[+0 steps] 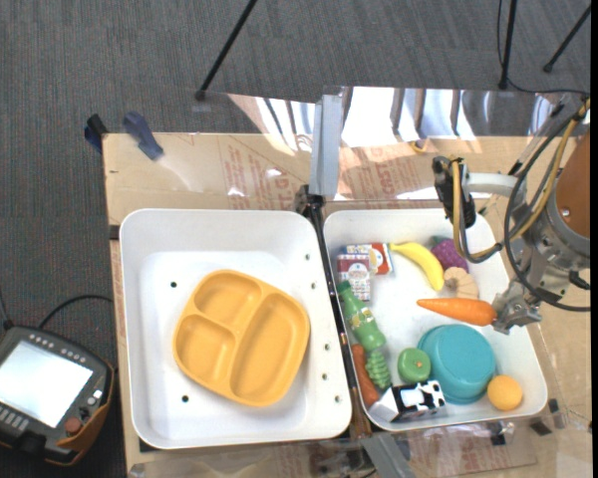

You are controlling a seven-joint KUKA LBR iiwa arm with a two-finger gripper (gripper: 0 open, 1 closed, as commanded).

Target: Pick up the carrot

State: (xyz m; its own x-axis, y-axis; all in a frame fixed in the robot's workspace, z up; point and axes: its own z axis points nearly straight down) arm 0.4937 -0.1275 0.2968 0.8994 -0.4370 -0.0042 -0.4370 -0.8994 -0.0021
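Dark carpet surrounds our cardboard-topped bench [179,172], which bears two white bins. Our left bin [149,237] holds a yellow divided plate [241,338]. Our right bin [533,361] holds toy food: the carrot [458,310] lies near the right wall, its long axis nearly level, narrow tip toward the bin's middle, thick end at our end effector [515,311]. We judge the end effector sits just right of the thick end; whether it is apart or together, we cannot tell. A teal bowl [458,361] sits just below the carrot, a banana [421,263] above.
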